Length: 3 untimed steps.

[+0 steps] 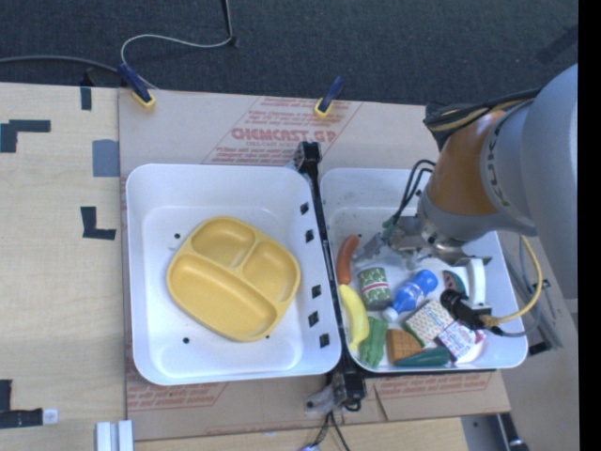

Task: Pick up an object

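Observation:
My gripper [391, 242] hangs low in the right bin [371, 184], near its middle, under the grey and orange arm. Just below it stand a green-labelled can [374, 287] and a blue bottle [414, 290]. A reddish sausage [346, 256] lies to the gripper's left by the bin wall. Along the front lie a yellow banana [354, 314], a green cucumber [375, 342], a checkered waffle [429, 321], a brown cracker [403, 346], a dark green pepper [428, 356] and a pink-and-white packet [460, 340]. I see nothing held.
The left bin [150, 346] holds a yellow divided plate [233, 277]. A black divider [317, 242] runs between the bins. Two yellow clamps [137, 85] [329, 99] pin the cardboard at the back. The right bin's far part shows bare floor.

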### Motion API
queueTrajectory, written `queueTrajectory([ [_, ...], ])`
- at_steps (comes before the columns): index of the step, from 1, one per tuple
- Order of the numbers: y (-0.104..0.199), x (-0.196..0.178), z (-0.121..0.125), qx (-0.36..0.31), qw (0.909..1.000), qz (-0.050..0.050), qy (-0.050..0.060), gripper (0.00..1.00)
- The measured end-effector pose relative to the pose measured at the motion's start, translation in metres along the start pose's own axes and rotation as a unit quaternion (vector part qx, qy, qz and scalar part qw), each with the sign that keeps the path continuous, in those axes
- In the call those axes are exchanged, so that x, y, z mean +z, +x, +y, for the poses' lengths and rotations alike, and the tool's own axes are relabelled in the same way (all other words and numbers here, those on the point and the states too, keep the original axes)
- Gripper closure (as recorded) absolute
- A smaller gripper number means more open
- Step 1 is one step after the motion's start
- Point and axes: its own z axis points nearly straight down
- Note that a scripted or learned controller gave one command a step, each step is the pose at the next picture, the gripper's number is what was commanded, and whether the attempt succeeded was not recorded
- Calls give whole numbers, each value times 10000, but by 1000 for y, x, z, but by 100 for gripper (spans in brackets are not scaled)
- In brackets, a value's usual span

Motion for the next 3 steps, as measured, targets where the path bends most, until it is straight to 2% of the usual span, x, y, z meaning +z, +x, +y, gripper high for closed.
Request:
queueTrajectory([
  [1, 0, -9, 0, -2, 10000, 4, 4, 100],
  [2, 0, -9, 0, -3, 10000, 4, 5, 0],
  [3, 4, 19, -4, 1, 10000, 2, 4, 0],
])
